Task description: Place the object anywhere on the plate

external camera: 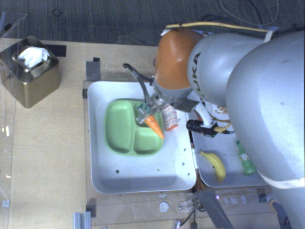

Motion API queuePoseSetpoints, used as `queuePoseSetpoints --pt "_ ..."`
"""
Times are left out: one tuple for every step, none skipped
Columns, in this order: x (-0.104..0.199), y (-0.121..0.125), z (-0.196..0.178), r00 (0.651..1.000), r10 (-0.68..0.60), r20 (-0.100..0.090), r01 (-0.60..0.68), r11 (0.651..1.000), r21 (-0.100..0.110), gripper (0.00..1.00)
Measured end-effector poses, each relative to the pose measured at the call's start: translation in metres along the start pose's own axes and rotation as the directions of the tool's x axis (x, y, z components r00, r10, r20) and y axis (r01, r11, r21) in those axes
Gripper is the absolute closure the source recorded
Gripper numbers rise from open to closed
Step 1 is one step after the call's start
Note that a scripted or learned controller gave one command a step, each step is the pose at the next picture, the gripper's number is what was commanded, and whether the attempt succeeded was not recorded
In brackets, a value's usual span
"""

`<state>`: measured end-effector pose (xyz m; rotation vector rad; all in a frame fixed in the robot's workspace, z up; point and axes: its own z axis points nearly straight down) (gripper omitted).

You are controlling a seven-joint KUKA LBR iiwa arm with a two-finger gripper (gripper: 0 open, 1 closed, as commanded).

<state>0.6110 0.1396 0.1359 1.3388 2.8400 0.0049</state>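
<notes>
Beside the hand [144,112], the carrot [154,126] lies on the green plate [123,128].

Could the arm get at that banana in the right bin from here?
Probably yes. The banana lies apart from the green bottle, open from above, though the arm's bulk hangs close by.

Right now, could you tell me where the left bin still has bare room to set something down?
The left bin has bare floor in front of the green plate, and a narrow strip to its left. It is crowded at the plate's far right corner, where the gripper, carrot and small bottle cluster.
</notes>
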Motion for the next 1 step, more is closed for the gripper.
queuePoseSetpoints --pt "-0.0007 0.0000 -0.0004 1.000 0.001 0.001 -0.001 1.000 -0.001 0.00"
